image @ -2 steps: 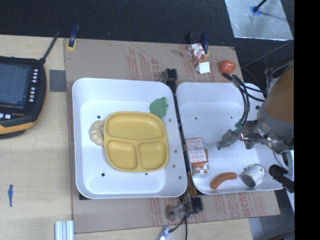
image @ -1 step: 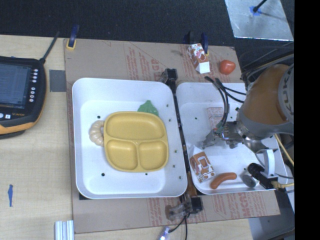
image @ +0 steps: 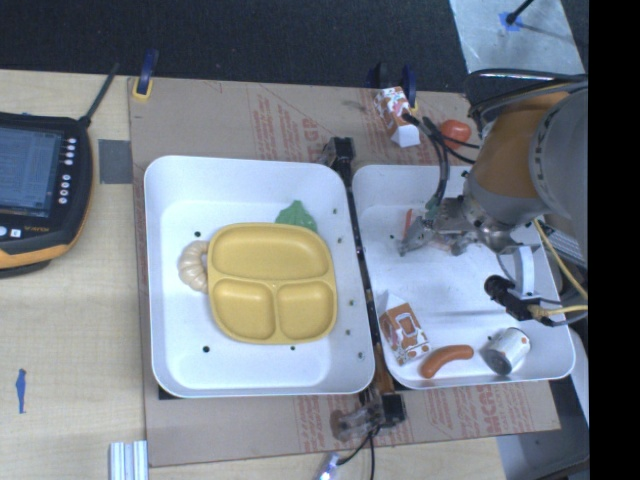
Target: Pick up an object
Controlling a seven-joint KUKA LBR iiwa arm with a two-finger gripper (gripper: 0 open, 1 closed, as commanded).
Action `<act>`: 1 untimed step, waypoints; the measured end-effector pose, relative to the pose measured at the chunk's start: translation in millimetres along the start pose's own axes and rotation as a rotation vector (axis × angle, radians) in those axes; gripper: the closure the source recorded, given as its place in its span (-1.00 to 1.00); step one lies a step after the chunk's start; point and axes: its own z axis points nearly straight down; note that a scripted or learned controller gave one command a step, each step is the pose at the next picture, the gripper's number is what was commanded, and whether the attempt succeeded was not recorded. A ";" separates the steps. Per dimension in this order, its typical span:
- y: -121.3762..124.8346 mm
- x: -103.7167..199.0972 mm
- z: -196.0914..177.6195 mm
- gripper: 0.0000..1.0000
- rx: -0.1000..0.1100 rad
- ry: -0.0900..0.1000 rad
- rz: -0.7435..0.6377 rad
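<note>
Nearest the camera, along the front wall of the right bin (image: 560, 373), lie three loose things in a row: a small printed packet (image: 404, 332), a sausage (image: 446, 360) just beside it, and a silver can (image: 506, 351) on its side toward the corner. Any of these could serve as the object to pick up, and none is in the gripper. The sausage is probably the easiest choice, but it lies close to the bin wall, so the fingers should straddle its narrow width and come straight down; the can is likely to roll if nudged off-centre. Farther back, over the rear half of the same bin, the gripper (image: 432, 234) hangs low with its tip pointing left, toward the divide between the bins, well apart from that front row. Whether its fingers are spread or closed cannot be told. Behind it the grey arm (image: 545, 173) with its orange band reaches in from the right. The left bin (image: 165, 268) holds a yellow divided tray (image: 271, 281).
</note>
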 end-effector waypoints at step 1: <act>57.4 -21.3 -0.9 -1.00 -0.001 0.000 -0.001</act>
